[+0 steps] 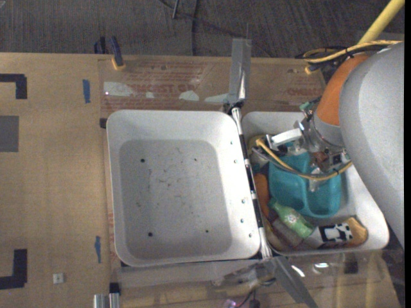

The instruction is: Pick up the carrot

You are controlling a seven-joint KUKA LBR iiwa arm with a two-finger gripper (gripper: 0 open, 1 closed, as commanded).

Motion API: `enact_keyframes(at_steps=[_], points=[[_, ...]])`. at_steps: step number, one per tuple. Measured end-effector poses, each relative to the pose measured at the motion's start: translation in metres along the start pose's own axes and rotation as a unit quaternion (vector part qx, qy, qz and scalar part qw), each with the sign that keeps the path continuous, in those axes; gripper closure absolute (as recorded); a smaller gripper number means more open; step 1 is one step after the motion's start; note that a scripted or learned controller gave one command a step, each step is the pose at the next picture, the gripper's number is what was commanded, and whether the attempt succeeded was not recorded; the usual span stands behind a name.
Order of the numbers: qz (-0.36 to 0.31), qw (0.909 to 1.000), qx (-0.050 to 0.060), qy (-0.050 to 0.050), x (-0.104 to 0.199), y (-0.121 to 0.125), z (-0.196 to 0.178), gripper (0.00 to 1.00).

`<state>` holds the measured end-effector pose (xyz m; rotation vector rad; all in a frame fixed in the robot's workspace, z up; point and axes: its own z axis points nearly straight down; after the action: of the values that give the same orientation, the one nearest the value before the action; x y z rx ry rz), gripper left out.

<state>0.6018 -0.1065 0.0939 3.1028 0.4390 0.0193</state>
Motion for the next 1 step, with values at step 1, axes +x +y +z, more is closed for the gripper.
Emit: enact_keyframes(at_steps=[1], points=[[0.044, 0.9989, 0.003, -0.019, 0.0216, 0.0043, 0.0013, 0.0]])
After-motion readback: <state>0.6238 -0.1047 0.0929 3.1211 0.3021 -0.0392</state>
